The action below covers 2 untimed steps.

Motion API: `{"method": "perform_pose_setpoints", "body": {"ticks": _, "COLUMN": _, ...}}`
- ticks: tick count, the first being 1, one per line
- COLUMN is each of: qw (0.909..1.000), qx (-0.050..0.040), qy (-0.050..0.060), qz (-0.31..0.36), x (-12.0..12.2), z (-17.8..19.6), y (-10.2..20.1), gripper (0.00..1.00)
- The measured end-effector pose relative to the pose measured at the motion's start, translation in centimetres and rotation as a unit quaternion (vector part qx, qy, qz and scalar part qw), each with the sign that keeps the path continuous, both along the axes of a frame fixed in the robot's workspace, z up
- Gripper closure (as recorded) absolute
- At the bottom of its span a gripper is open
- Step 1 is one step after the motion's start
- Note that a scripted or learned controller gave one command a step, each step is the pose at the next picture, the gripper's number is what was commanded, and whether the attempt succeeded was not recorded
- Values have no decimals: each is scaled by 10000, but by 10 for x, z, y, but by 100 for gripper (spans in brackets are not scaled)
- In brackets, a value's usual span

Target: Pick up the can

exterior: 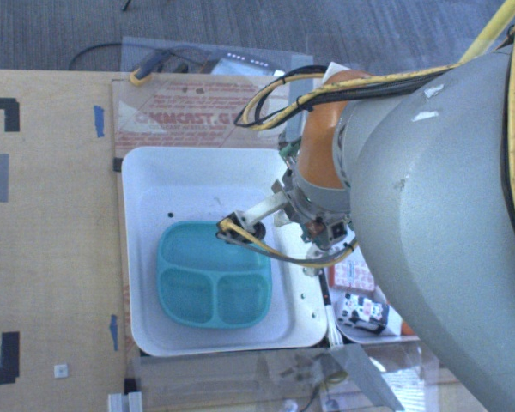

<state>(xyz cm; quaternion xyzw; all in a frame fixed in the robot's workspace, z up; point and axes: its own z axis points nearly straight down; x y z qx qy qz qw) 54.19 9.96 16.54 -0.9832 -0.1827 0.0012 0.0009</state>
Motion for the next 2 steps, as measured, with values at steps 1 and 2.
{"method": "perform_pose_setpoints", "body": {"ticks": 1, "qw": 9998, "qx": 130, "qy": -11, "qz": 144, "x": 85, "z": -75, "y": 13, "gripper": 0}}
{"method": "perform_pose_setpoints", "body": {"ticks": 2, "qw": 9997, "qx": 117, "qy": 61, "qz": 188, "x": 104, "z": -79, "y": 15, "gripper": 0}}
